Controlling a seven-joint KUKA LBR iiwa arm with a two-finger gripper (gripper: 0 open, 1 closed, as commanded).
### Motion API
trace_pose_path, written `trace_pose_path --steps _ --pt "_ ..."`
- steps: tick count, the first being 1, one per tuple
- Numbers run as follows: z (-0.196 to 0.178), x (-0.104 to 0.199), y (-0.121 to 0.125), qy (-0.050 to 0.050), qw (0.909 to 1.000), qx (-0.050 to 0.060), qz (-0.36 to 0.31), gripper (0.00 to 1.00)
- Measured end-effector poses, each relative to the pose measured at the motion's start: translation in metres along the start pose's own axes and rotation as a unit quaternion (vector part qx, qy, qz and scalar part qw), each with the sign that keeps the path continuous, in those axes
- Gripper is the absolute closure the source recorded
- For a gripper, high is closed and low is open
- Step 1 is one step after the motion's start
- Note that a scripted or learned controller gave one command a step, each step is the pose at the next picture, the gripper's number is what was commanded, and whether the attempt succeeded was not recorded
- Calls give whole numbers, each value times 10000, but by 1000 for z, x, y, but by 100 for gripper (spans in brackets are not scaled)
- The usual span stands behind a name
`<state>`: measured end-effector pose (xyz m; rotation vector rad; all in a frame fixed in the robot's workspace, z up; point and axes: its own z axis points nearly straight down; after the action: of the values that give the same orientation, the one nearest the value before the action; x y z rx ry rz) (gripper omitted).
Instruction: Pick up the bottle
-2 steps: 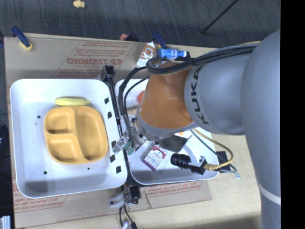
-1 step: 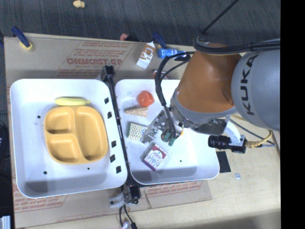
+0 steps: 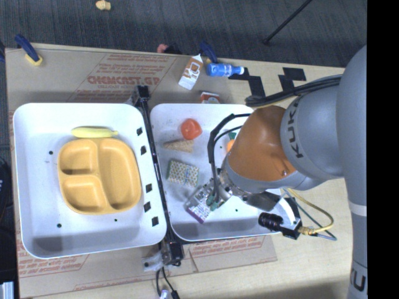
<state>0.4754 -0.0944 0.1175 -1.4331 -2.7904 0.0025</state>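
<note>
A small clear bottle with a purple end (image 3: 199,206) lies tilted on the floor of the right bin (image 3: 163,120), near its front edge. My gripper (image 3: 216,195) hangs low over the bottle's upper right end, touching it or very close to it. The grey arm with its orange band (image 3: 259,145) covers the right half of this bin and hides whatever lies beneath it.
Further back in the right bin lie a patterned sponge (image 3: 183,172), a tan wedge (image 3: 179,145) and a red ball (image 3: 191,129). The left bin (image 3: 28,167) holds a yellow divided plate (image 3: 100,174) and a banana (image 3: 94,131). A blue bottle (image 3: 222,70) and a small carton (image 3: 191,72) lie on the bench behind the bins.
</note>
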Motion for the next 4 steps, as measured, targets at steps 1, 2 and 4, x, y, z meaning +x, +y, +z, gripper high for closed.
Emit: trace_pose_path --steps 1,2,4 --pt "-88 -52 -36 -19 9998 -15 212 100" --pt "-188 -94 -66 -23 9986 -16 520 100" --pt "-119 -95 -67 -10 9627 -16 2705 100"
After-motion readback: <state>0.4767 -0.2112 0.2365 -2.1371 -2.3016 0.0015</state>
